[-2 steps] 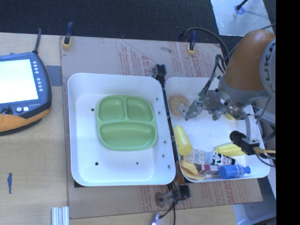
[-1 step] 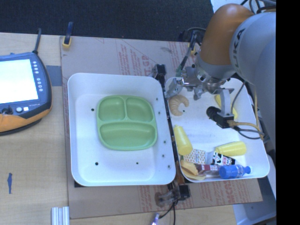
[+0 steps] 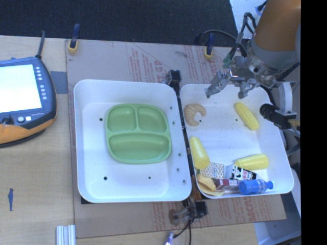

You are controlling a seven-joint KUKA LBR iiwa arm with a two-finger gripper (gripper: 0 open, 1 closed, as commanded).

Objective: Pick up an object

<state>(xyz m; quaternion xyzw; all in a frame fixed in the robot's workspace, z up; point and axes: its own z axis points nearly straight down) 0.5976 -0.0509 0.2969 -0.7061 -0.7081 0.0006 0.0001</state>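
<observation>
The gripper hangs with fingers spread apart, holding nothing, above the right bin. The corn cob lies just below; it looks light, stiff, slippery, best pinched across its middle.

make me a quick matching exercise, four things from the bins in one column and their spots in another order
Things:
1. green divided plate
2. croissant
3. corn cob
4. blue-capped bottle

Places:
A. right bin, near edge
B. left bin, middle
C. right bin, far left part
D. right bin, far right part, below the open gripper

Pairs: 1-B, 2-C, 3-D, 4-A
</observation>
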